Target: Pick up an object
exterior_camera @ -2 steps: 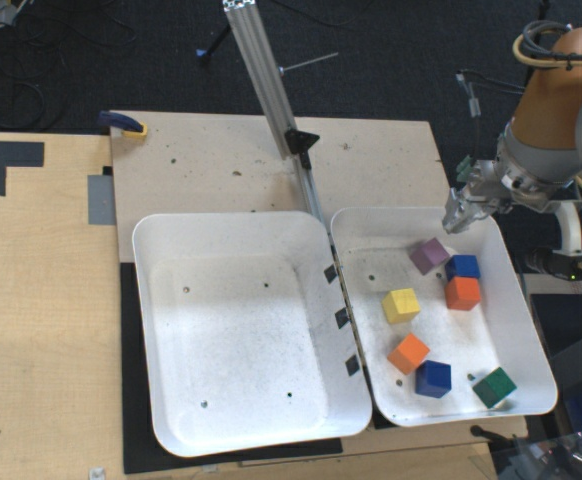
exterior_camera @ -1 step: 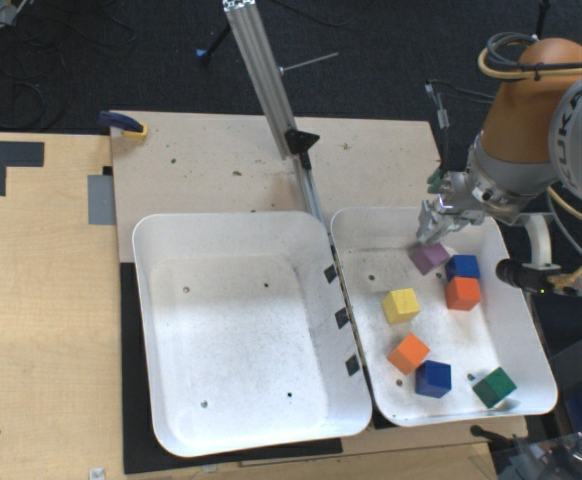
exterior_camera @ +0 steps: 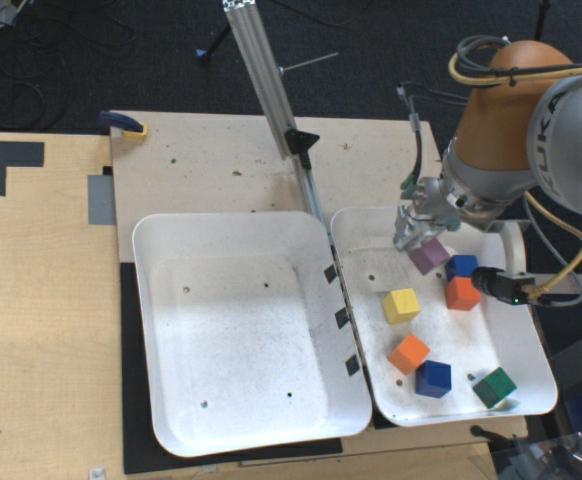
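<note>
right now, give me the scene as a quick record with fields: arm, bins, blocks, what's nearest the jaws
arm: grey KUKA arm reaching in from the right, gripper over the far end of the right bin
right bin: holds all the blocks
left bin: white, speckled floor
blocks: purple block, blue block, red block, yellow block, orange block, dark blue block, green block
nearest the jaws: purple block, tilted, right at the fingertips; a grasp cannot be confirmed
</note>
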`<state>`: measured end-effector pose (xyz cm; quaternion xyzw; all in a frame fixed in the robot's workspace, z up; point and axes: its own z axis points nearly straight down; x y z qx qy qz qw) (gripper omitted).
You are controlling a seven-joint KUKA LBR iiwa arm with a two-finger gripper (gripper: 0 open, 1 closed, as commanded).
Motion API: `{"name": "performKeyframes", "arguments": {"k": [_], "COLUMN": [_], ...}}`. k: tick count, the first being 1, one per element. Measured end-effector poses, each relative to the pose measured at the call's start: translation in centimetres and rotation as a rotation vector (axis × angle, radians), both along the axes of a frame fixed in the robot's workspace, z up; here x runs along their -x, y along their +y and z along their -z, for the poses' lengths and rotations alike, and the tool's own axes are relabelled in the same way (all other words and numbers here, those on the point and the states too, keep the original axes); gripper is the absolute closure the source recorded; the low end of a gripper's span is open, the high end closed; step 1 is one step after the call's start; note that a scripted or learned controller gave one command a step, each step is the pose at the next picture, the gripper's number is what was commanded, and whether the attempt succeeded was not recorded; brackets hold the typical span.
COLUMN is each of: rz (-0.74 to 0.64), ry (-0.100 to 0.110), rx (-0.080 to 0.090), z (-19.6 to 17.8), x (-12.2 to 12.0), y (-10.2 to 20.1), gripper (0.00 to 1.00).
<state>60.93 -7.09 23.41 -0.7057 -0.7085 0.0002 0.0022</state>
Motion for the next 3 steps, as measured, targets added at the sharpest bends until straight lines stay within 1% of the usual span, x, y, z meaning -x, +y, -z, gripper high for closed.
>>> {"name": "performKeyframes", "arguments": {"k": [2, 3], "rz": [0.000, 0.000], "ry": [0.002, 0.002], "rx": [0.000, 0.000], "z": [-0.3, -1.0], "x": [2.8, 5.5], "y": [10.5, 15.4], "gripper": [1.00, 1.00]}}
